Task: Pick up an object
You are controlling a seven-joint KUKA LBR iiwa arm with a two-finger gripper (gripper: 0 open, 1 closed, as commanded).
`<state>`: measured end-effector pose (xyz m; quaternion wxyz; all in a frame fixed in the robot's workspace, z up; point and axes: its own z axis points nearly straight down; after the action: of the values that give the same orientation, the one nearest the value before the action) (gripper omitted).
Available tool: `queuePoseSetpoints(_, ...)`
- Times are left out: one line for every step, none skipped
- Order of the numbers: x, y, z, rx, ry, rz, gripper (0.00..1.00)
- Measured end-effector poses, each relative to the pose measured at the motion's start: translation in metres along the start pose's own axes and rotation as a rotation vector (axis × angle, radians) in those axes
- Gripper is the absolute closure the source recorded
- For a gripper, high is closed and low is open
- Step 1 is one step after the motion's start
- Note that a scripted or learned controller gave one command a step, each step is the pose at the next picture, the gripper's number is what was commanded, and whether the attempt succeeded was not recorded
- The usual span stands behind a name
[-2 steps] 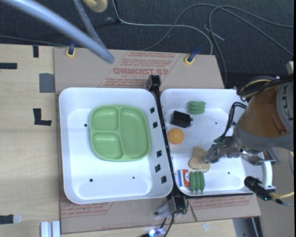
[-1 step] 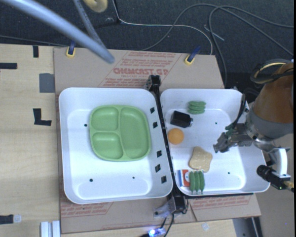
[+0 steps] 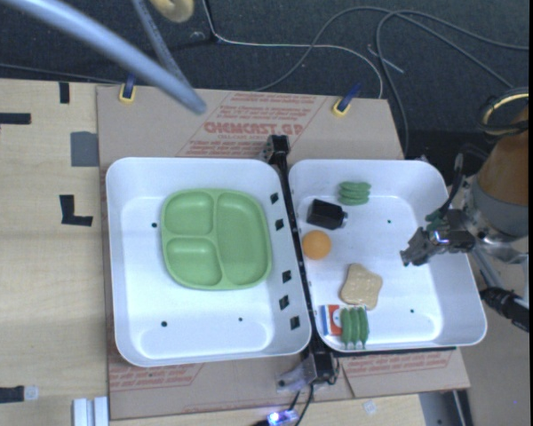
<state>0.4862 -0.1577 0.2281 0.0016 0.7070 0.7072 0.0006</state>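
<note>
White plastic forms two shallow bins set side by side on a cardboard sheet (image 3: 258, 118), which lies on the wooden desk (image 3: 35, 238); the left bin (image 3: 129, 282) is occupied by a light green divided plate (image 3: 218, 240), lying flat near the bin's middle; the right bin (image 3: 400, 204) holds the loose things from which one is to be picked.

A green ridged piece (image 3: 354, 192) is seen near the far wall of the right bin; a black block (image 3: 325, 213) lies just beside it, nearer the divider between the bins; an orange ball (image 3: 317, 244) rests just below the block, close to the divider; a tan bread slice (image 3: 361, 286) lies near the middle of the bin, apart from the ball; a green pod (image 3: 354, 325) is placed at the near wall, touching or overlapping a small red, white and blue packet (image 3: 330, 318).

The arm (image 3: 506, 185) is brought in from the right, over the right rim of the right bin; the end effector (image 3: 424, 245) is seen over the bare right part of that bin, well apart from the ball and the bread slice; nothing is seen gripped by it; whether it is released or clenched cannot be told, since it is dark and small.

Thin cables (image 3: 364, 25) are strung across the dark surface beyond the desk.
</note>
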Motion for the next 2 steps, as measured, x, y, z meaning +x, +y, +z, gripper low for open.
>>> queuePoseSetpoints(0.0, 0.001, -0.03, 0.001, 0.0, -0.001, 1.0)
queuePoseSetpoints(0.056, 0.015, -0.03, 0.004, 0.002, -0.006, 1.0)
